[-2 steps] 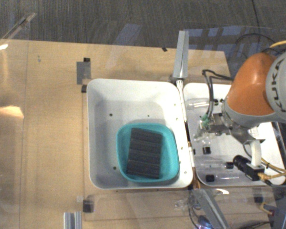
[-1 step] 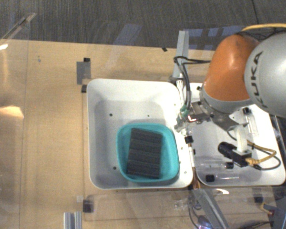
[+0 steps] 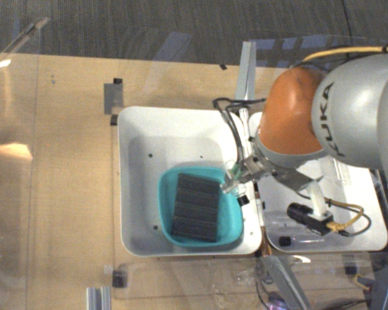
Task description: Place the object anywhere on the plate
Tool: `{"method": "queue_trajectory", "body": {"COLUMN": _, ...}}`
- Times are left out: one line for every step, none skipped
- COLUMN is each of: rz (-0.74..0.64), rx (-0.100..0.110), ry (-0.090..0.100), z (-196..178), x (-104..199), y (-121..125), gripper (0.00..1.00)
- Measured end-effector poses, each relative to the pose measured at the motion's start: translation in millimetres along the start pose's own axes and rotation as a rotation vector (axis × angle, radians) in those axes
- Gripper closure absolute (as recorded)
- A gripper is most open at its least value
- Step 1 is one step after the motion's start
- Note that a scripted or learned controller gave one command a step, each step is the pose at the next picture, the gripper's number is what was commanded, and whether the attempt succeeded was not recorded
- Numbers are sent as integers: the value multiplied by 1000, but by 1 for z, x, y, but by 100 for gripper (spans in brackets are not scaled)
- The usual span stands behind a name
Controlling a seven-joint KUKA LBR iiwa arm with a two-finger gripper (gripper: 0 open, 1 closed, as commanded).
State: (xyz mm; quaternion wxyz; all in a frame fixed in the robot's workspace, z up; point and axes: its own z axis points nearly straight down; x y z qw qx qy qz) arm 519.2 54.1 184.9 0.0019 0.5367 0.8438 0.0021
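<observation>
A dark grey ribbed block (image 3: 196, 206) lies flat on the teal plate (image 3: 169, 185), which sits in the lower half of the left white bin (image 3: 137, 154). The gripper (image 3: 235, 181) hangs at the plate's right rim, just right of the block's upper right corner. Its tips look pale and small there, and no object shows between them. The arm's orange band and grey wrist cover the space above the divide between the two bins.
The right white bin (image 3: 365, 234) lies mostly under the arm. A black cable connector with a yellow wire (image 3: 313, 217) hangs over it. A metal post (image 3: 246, 70) stands behind the bins. The wooden bench spreads out to the left.
</observation>
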Motion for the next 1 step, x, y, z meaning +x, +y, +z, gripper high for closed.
{"method": "queue_trajectory", "body": {"rz": 0, "rx": 0, "ry": 0, "z": 0, "x": 0, "y": 0, "gripper": 0}}
